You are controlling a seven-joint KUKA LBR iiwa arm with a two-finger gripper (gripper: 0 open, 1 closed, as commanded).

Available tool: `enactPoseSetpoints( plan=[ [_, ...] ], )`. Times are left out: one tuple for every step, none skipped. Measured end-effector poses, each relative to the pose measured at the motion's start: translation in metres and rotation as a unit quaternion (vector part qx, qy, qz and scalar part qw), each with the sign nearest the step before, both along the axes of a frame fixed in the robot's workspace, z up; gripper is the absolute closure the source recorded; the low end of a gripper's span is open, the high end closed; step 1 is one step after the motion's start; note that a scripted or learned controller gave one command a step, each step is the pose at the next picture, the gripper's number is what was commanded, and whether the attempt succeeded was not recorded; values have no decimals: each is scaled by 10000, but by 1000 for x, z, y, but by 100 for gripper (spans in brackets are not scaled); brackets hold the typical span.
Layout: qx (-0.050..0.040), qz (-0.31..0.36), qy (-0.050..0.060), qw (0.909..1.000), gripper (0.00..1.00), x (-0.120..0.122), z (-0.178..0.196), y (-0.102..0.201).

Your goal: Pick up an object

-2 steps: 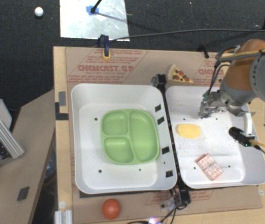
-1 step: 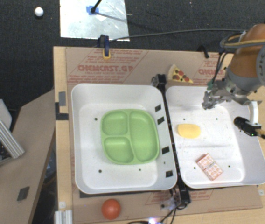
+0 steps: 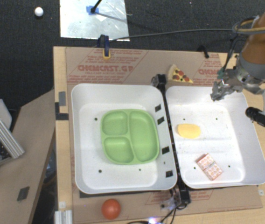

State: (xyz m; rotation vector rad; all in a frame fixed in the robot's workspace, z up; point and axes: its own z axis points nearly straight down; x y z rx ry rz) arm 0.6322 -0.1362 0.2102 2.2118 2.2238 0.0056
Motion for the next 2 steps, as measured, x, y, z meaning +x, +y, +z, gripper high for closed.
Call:
enactPoseSetpoints(
  plan=[
    [4,2,15,10000,100,1,9,0],
    [8,15,15,10000,100,4,21,54]
  ],
)
